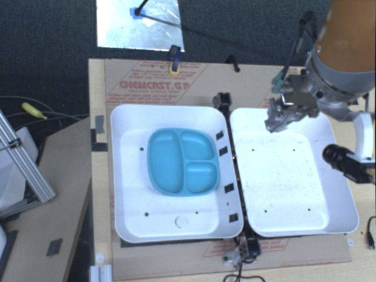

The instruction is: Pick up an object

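You'll find the blue divided plate [183,160] lying flat in the left bin [126,157]. It sits about in the middle of the bin's floor, a little nearer the far edge than the near one, with white floor showing on every side. Its three compartments face up: one long one on the left, two smaller ones on the right.

The claw [277,121] is well apart from the plate. It hangs over the far left corner of the right bin [305,216], close to that bin's far rim and just right of the edge the two bins share. You cannot tell from this slant whether the claw is released or clenched, and nothing can be seen held in it. You also cannot tell whether it touches the bin floor.

The arm [352,22] comes down to it from the far right corner of the view, its orange band uppermost. A row of small black clips [225,169] runs along the shared edge between the bins. Both bins rest on a brown sheet [154,82] with red lettering that covers the surface [97,93].
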`<action>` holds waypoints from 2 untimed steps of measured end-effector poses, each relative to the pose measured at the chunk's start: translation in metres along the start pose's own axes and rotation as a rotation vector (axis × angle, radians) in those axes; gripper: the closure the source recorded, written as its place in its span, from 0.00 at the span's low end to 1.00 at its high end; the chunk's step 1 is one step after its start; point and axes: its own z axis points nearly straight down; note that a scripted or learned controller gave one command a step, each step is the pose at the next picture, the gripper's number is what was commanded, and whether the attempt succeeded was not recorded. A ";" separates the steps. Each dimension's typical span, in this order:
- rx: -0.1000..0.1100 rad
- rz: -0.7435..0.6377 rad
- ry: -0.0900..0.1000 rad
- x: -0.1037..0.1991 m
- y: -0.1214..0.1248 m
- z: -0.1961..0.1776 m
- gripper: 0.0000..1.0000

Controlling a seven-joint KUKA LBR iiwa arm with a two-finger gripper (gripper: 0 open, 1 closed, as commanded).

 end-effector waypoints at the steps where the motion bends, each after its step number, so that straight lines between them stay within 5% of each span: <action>1: 0.004 -0.003 0.000 -0.014 0.000 0.019 1.00; 2: 0.005 -0.004 0.000 -0.013 0.000 0.046 1.00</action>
